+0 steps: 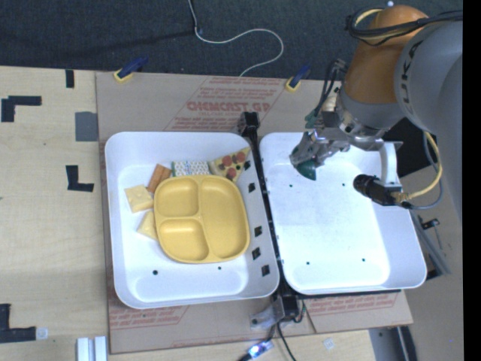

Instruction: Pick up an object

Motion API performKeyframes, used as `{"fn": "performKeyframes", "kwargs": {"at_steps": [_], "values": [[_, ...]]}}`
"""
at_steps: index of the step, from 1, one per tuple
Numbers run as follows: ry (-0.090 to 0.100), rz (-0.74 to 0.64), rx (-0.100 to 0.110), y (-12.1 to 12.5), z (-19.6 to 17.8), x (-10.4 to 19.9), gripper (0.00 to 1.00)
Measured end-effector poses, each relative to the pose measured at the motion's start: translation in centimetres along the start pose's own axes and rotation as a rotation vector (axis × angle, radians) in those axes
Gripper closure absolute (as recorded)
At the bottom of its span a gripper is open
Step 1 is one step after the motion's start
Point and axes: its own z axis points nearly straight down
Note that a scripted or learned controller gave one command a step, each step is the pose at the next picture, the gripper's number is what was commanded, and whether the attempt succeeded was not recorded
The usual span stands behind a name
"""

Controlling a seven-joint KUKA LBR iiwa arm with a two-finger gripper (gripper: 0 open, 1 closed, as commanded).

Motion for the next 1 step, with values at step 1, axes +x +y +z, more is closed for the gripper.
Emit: {"fn": "performKeyframes", "kwargs": {"at_steps": [1], "values": [[-0.003, 0.004, 0.003, 1.35, 1.90, 2.24, 1.00]]}}
